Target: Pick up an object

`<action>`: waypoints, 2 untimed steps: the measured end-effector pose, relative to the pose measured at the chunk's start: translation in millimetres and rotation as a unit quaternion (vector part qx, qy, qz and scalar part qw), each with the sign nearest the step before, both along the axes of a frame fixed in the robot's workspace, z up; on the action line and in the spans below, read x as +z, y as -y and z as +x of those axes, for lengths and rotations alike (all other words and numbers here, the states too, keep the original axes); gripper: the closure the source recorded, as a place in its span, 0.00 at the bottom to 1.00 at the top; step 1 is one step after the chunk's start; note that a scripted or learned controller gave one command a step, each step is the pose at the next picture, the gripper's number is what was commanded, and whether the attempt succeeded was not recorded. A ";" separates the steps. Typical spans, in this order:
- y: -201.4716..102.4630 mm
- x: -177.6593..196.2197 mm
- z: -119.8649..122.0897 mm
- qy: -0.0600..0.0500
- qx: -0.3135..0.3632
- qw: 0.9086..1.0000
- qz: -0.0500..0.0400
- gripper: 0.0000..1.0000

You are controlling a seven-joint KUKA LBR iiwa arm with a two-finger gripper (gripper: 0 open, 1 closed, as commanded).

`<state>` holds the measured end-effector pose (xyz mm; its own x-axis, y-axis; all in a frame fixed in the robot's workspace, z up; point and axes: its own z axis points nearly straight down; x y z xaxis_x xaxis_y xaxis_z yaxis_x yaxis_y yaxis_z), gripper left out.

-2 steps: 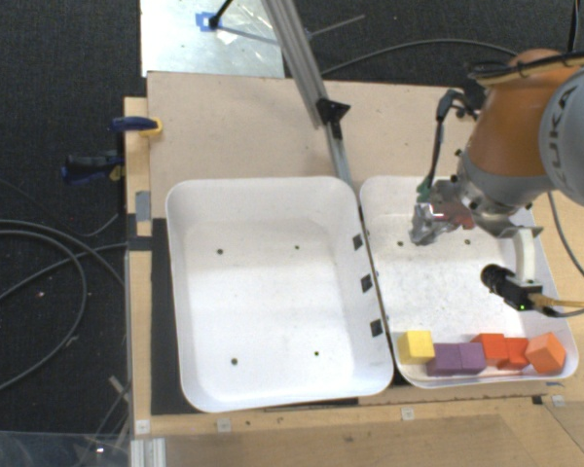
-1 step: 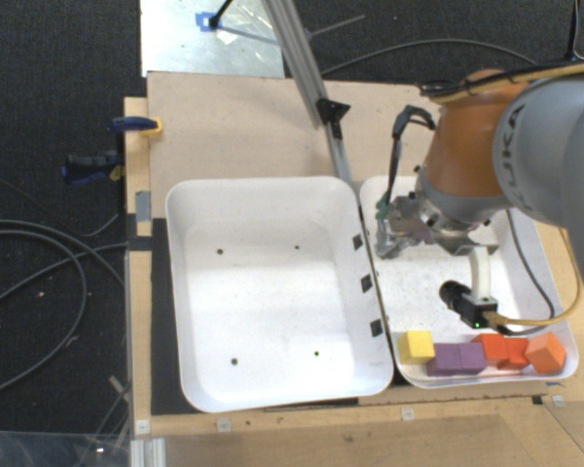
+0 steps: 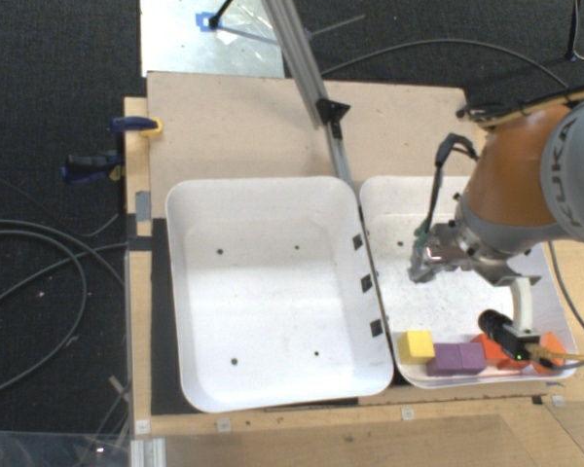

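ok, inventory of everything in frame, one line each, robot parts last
White bins: 2, side by side on the bench; left one, right one.
Yellow block: 1, near edge of the right bin.
Purple block: 1, right bin, beside the yellow block.
Orange object: 1, right bin's near right corner, partly hidden.
Metal pole: 1, grey, slanting from the top toward the gap between the bins.
Clamps: 2, bench's left edge, one with a yellow tip, one blue.
Cables: several, black, floor at left.
Arm: 1, grey with orange band, from the right.
Pincer: 1, over the right bin.
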<state>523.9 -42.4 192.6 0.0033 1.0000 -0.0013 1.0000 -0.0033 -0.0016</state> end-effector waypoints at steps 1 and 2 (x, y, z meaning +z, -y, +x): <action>-59.9 0.5 0.3 0.002 0.007 1.000 0.002 1.00; -122.8 -2.2 32.0 0.003 0.008 1.000 0.002 1.00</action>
